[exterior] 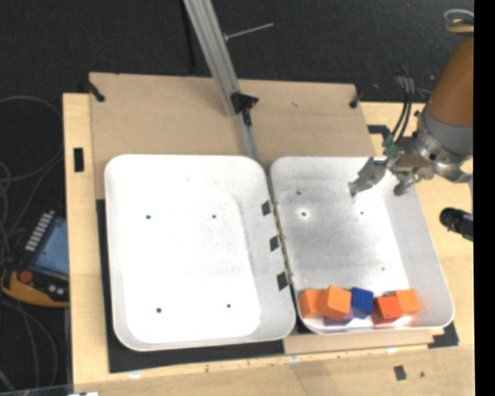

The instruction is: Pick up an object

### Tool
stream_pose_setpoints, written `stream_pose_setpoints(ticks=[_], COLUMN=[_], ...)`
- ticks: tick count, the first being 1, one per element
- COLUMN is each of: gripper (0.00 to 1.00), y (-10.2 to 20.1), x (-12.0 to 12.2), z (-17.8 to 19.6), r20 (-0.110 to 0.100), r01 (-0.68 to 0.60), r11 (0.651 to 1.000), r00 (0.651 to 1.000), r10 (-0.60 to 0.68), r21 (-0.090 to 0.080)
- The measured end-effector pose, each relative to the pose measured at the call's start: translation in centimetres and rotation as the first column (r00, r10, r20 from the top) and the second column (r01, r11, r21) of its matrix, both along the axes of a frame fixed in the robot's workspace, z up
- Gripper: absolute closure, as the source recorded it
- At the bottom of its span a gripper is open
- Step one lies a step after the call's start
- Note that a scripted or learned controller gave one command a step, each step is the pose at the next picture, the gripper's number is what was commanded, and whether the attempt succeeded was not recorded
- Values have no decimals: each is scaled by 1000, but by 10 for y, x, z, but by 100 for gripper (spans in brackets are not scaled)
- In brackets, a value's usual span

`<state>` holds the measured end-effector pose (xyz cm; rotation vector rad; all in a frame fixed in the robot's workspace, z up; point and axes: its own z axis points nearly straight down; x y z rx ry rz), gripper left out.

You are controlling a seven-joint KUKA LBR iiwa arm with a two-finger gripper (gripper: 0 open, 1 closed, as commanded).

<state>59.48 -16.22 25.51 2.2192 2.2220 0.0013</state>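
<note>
The hand (381, 180) hangs over the far right corner of the right bin (346, 221), reaching in from the counter's right edge below the arm's orange band (455, 81). Two grey fingers (364, 177) show spread apart, one pointing down toward the bin floor and the other nearer the wrist, and nothing lies between them.

The blocks sit in a row along the near edge of the right bin, well apart from the hand. From left to right there are an orange block (313, 302), a second orange block (338, 301) touching it, a blue block (361, 300), then an orange-red block (387, 308) and another orange block (407, 300) near the near right corner. A purple piece (337, 321) peeks out beneath the left ones.

The left bin (190, 246) lies just beside the right one on the counter (313, 106).
</note>
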Motion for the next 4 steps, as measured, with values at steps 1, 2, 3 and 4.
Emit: stream_pose_setpoints(ticks=[1,2,3,4], gripper=[0,0,0,0], y=[4,-7,31,75], x=[36,-11,-95,-109], z=[-123,-159,-48,-144], r20=[-6,-3,4,-9], r01=[-4,4,2,-2], r11=[1000,1000,1000,1000], r00=[1000,1000,1000,1000], r10=[4,-4,-2,2], r21=[0,-1,0,3])
